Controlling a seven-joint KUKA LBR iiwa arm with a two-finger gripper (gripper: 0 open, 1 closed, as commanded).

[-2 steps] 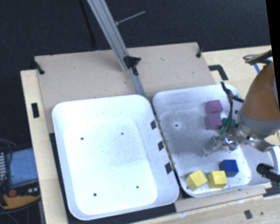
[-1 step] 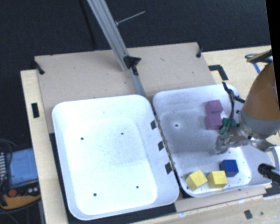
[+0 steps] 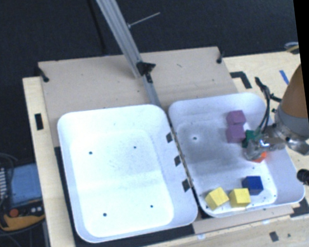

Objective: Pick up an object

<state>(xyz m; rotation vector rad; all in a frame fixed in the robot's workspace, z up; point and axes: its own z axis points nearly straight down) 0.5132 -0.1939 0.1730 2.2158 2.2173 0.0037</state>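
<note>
In the right bin (image 3: pixel 203 147), a purple block (image 3: pixel 235 126) lies near the upper right. Two yellow blocks (image 3: pixel 216 198) (image 3: pixel 240 197) rest at the front edge, and a blue cube (image 3: pixel 253 184) sits just behind them. My gripper (image 3: pixel 253 147) is low over the bin's right side, just below the purple block. A small red-orange thing (image 3: pixel 259 157) shows under its tip and a green piece (image 3: pixel 251 135) at its upper edge. Whether anything is between the fingers is hidden by the gripper body.
The left bin (image 3: pixel 121 169) sits beside the right one, split by a ridge with black clips (image 3: pixel 177 159). A metal pole (image 3: pixel 123 34) slants up from the back of the bench. Cables and a controller (image 3: pixel 17 194) lie far left.
</note>
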